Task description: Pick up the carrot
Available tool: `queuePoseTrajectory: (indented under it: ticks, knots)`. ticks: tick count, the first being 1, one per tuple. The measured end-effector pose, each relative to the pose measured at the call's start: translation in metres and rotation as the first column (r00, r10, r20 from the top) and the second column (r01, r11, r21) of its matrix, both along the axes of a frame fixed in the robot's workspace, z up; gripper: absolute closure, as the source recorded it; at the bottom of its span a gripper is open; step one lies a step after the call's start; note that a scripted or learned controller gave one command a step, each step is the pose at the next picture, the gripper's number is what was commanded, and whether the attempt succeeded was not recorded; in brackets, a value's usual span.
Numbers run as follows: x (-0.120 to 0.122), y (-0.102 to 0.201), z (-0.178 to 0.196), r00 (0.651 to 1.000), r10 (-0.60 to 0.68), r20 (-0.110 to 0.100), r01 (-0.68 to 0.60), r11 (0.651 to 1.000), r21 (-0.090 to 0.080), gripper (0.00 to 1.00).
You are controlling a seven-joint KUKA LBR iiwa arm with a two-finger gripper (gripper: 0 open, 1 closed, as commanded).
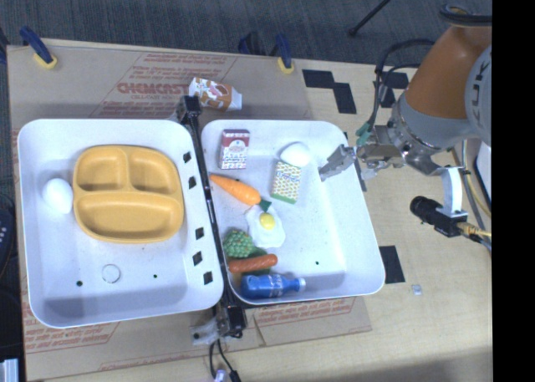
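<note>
In the left bin (pixel 33 230) we noted a yellow divided tray (pixel 128 192) and a white egg (pixel 57 196), both well apart from the target. The carrot (pixel 235 190) lay slantwise at the right bin's (pixel 355 238) left side, just beside a small carton (pixel 235 149) and a fried egg (pixel 267 226), leaving tight approach room, we judged. The gripper (pixel 337 162) hovered over the bin's right rim, holding nothing; whether its fingers stood apart we could not tell.
</note>
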State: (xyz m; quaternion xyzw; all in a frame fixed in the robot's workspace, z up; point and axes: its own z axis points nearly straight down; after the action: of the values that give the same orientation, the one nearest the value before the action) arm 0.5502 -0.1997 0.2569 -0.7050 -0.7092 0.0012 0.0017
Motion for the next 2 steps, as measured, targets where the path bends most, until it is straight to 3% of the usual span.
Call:
queuePoseTrajectory:
  ticks: [1, 2]
  knots:
    - [0.012, 0.036, -0.15, 0.955, -0.298, -0.003, 0.298, 0.955, 0.0, 0.0]
    - [0.003, 0.102, -0.138, 0.835, -0.551, -0.006, 0.551, 0.835, -0.002, 0.0]
